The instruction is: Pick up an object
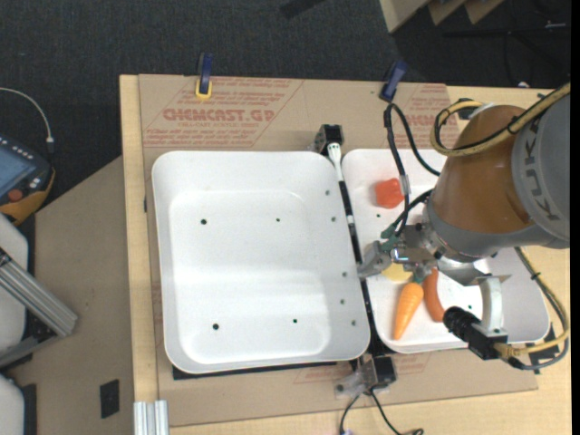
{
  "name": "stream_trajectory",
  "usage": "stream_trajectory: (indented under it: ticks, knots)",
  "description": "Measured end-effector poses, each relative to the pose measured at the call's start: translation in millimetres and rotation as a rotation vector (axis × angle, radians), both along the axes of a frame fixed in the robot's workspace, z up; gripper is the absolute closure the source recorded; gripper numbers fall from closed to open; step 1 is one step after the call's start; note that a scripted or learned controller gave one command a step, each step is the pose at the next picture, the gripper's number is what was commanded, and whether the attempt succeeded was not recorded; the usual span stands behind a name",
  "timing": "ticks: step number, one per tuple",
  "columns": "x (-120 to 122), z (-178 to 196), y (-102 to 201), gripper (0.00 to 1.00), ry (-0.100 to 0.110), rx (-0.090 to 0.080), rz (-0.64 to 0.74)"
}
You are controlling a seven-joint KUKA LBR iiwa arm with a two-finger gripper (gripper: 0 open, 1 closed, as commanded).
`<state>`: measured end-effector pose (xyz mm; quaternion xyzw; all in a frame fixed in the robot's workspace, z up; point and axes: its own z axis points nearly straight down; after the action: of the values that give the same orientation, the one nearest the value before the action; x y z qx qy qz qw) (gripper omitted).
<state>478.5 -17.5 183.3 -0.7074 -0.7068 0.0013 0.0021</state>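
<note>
Left bin [181,243]: a shallow white tray on the cardboard-covered desk [145,134], showing bare floor with a few small dark dots. No candidate for a pick lies here.

Divider: the two bins touch along a dark rim running down the middle of the desk.

Right bin [362,166]: this is where the objects lie. A small red block [389,193] sits toward the far end, apart from the rest. Nearer the front, an orange carrot [408,306] lies tilted, tip toward the front edge, and a reddish sausage-shaped piece [434,297] lies just beside it on the right, apparently touching. A pale yellowish item [396,275] peeks out just above the carrot's thick end, partly covered by the tool.

The gripper [391,254] hangs low over the right bin near the divider, just above the carrot's top and the pale item. Whether the fingers are spread or closed I cannot tell; metal parts and cable blur together there. Nothing is plainly seen between them.

Judgement: the step looks like the approach or descent onto a target, with the pick not yet confirmed. The next move likely calls for settling on one item in that tight cluster, closing cleanly and lifting straight. The neighbours crowd in and the bin wall is close, so a nudge or a miss seems a fair risk.
</note>
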Motion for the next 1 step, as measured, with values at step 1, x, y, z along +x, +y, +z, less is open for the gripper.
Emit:
stream_trajectory:
  ticks: [1]
  knots:
    - [0.5, 1.1, -0.7, 0.00, -0.004, -0.001, 0.000]
